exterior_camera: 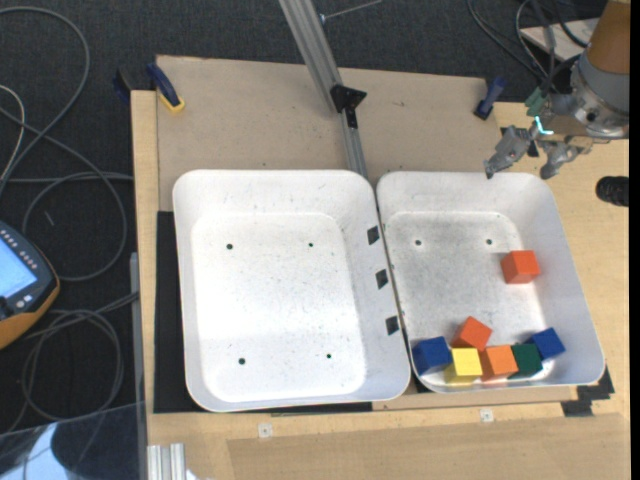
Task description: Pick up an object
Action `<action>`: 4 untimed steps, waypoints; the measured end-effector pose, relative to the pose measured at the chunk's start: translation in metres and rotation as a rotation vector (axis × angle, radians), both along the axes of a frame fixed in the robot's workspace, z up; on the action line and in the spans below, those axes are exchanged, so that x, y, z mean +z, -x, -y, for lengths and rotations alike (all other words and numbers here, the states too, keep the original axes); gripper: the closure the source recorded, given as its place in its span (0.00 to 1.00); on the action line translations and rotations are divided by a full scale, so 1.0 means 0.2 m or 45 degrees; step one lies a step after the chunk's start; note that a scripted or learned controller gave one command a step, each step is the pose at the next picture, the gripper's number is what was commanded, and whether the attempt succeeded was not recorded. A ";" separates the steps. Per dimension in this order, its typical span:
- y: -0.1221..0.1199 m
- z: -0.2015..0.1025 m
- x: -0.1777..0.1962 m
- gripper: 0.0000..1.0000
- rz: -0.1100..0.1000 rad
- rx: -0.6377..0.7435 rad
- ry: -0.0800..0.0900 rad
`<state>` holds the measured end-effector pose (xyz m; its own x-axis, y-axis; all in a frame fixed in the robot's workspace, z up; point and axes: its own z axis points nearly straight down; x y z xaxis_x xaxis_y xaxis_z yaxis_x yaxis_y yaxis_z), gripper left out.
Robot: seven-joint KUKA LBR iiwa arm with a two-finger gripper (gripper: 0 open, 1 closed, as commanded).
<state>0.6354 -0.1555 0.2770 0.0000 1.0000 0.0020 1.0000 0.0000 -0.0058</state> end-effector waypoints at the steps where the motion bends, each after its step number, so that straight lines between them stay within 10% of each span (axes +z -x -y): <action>1: 0.00 0.00 0.01 0.00 0.006 0.002 0.002; 4: -0.04 -0.06 -0.86 0.00 -0.002 0.001 0.000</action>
